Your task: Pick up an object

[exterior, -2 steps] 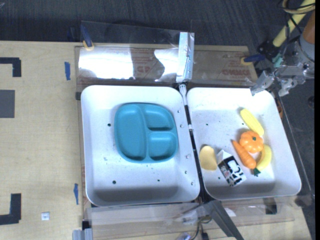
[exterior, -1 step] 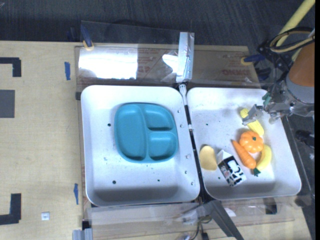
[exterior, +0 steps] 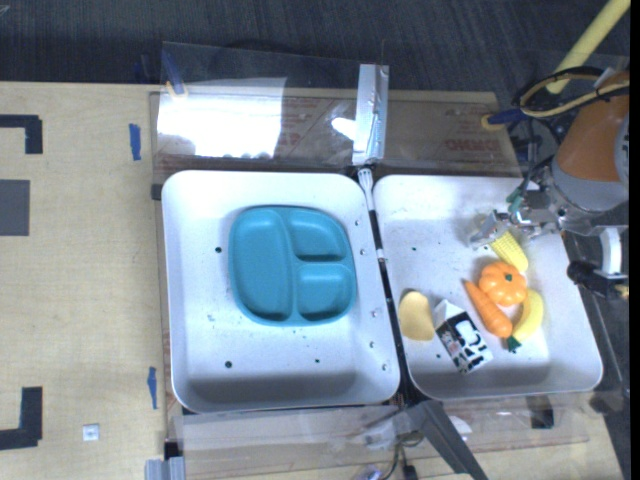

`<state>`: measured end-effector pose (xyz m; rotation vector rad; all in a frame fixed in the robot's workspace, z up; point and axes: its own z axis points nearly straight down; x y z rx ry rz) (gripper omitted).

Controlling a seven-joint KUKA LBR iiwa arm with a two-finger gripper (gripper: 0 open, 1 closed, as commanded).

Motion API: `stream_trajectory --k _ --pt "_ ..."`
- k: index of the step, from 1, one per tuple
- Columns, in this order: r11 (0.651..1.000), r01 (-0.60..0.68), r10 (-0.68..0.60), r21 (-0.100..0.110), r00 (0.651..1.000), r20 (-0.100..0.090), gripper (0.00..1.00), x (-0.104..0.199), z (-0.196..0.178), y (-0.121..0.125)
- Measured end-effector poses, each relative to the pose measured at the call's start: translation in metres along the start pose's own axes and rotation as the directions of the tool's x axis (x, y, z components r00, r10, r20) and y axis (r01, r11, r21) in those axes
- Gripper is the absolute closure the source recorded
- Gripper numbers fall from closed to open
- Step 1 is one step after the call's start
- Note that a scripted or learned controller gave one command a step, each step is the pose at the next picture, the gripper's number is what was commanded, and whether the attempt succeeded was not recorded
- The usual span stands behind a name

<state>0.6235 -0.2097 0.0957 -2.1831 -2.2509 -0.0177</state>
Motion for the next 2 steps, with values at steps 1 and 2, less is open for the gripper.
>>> stream_trajectory --k 1,2 --pt "1.000 0.003 -0.003 0.003 1.000 0.004 1.00 -0.002 -0.007 0.000" --pt "0.999 0.035 -0.035 0.000 0.999 0.010 1.00 0.107 -0.102 0.008"
